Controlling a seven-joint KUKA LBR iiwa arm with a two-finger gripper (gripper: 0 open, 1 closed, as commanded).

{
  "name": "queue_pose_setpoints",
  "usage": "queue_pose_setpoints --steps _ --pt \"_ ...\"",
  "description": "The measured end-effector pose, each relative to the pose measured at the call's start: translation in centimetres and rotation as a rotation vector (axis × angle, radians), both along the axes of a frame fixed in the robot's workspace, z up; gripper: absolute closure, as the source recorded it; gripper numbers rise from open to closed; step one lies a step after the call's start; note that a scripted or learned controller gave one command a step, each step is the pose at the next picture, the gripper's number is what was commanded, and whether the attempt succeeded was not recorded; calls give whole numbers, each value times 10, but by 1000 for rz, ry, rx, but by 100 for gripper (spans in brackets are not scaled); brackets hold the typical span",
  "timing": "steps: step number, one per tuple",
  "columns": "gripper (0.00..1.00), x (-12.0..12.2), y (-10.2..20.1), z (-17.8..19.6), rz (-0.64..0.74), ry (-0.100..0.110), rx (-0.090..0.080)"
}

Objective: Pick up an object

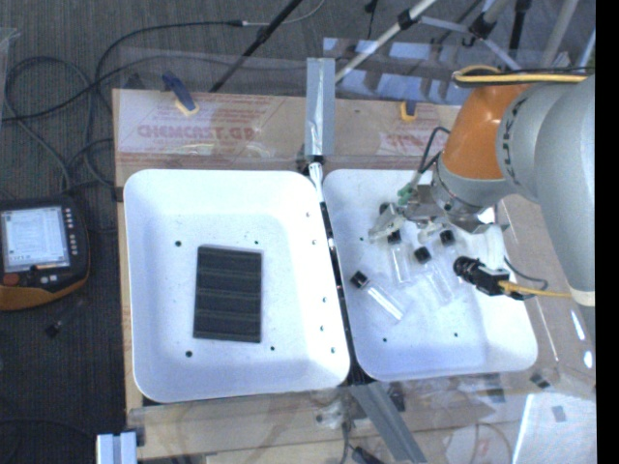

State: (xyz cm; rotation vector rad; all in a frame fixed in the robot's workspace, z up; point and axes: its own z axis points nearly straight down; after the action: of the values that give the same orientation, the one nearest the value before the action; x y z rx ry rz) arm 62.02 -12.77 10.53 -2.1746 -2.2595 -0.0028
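Right now I see small clear plastic tubes with black caps [418, 264] scattered across the upper middle of the right shallow white bin [503, 346], leaving its lower half and near rim open. A ribbed black rectangular block [228, 293] lies alone in the left white bin [155, 211], well off its walls. My hand [411, 211] hangs over the right bin's upper part, just above the tubes; I cannot tell its state.

— What lies left of the bench?
— A handheld control pendant [41, 247] on dark carpet, cables [68, 85] trailing beside it.
— And behind the bench?
— Tripod legs [426, 8] and a blue clamp [178, 89].
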Motion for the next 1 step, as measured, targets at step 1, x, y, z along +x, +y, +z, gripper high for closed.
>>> queue_pose_setpoints --steps 1 --pt "0 -15 22 -14 28 -16 -12"
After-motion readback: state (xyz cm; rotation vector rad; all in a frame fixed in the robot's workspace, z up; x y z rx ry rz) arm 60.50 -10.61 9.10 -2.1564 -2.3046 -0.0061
